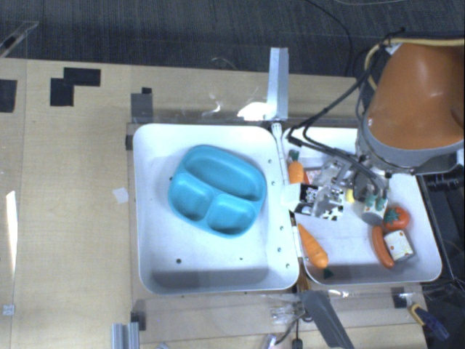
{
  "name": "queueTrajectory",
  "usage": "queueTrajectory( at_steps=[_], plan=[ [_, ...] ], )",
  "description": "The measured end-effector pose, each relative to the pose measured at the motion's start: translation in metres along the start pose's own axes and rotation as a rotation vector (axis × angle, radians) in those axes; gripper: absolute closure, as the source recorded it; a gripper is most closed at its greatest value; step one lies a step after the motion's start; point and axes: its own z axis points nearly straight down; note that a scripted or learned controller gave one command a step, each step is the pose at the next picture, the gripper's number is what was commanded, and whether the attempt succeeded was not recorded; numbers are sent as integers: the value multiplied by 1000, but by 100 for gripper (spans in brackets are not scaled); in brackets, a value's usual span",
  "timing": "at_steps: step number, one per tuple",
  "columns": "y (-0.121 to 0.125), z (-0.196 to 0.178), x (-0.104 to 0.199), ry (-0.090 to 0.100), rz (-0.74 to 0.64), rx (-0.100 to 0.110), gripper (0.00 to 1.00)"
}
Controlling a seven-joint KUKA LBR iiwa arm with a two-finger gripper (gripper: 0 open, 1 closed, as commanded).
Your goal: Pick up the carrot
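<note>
The carrot (pixel 312 246) is orange and tapered, with a dark green end. It lies at the front left of the right bin (pixel 429 267), close to the wall between the bins. My gripper (pixel 320 197) hangs over the left middle of that bin, just behind the carrot and apart from it. Its tip is a jumble of black and white parts. I see nothing held in it.
A small orange piece with a green top (pixel 295 171) lies at the right bin's back left. A red tomato-like thing (pixel 397 218), an orange sausage shape (pixel 380 249) and a white block (pixel 400 246) sit at its front right. A blue divided plate (pixel 216 189) lies in the left bin (pixel 152 260).
</note>
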Motion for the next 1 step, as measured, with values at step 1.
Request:
queueTrajectory(
  at_steps=[1],
  plan=[
    [-1,65,1,4,-280,0,100]
  ],
)
